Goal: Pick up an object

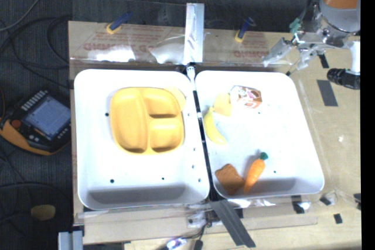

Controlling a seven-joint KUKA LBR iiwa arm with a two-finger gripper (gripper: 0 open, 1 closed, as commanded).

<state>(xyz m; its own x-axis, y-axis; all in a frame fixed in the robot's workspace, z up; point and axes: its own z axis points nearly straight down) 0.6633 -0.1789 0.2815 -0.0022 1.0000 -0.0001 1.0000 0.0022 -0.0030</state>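
Note:
In the right bin (304, 126) lie several small objects. A yellow banana (213, 128) rests along the bin's left wall, with a pale yellow piece (222, 104) just above it. A white and brown packet (245, 96) lies near the bin's back. An orange carrot with a green tip (255, 171) and a brown chunk (228, 177) sit at the front. My gripper (291, 55) hangs above the bench beyond the right bin's far right corner, apart from all the objects, with nothing visibly held.
The left bin (94, 143) holds a yellow divided tray (146, 120). A metal divider (199, 126) runs between the bins. Blue and yellow clamps (119, 21) (244, 28) sit on the back board. A handheld pendant (36, 120) lies on the floor at left.

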